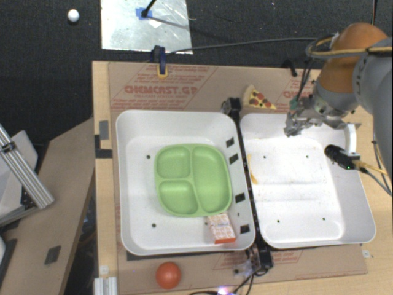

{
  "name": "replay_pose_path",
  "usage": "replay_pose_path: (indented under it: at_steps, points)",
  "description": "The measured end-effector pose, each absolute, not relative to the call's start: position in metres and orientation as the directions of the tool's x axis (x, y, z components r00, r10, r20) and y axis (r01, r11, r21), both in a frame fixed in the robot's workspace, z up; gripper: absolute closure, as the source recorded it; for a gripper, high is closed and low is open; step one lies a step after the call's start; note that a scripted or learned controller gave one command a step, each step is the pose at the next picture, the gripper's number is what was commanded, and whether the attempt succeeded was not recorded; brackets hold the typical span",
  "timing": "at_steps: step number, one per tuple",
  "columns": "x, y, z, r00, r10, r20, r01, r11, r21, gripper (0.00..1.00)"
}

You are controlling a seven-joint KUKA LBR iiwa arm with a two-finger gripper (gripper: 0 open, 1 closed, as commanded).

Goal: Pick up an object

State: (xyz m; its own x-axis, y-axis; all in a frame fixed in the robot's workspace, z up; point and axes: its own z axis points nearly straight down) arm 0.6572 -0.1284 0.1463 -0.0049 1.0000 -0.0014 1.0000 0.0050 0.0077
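Note:
A green divided plate (193,179) lies in the left bin (132,165). A small red and white box (220,228) rests at that bin's near edge, just below the plate. My gripper (296,126) hangs over the far edge of the right bin (344,214), well away from both objects. I see nothing between its fingers. A toy pizza slice (258,98) lies on the cardboard behind the bins, left of the gripper.
An orange ball (168,275) sits on the bench in front of the left bin. A metal sheet (145,17) and a small white ball (73,15) lie at the back. A blue clamp (159,59) grips the cardboard's far edge.

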Motion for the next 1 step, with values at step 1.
replay_pose_path:
  at_steps: [1]
  points:
    - [0.6675, -0.1266, 0.1954, -0.006, 1.000, -0.001, 1.000, 0.006, 0.008, 1.00]
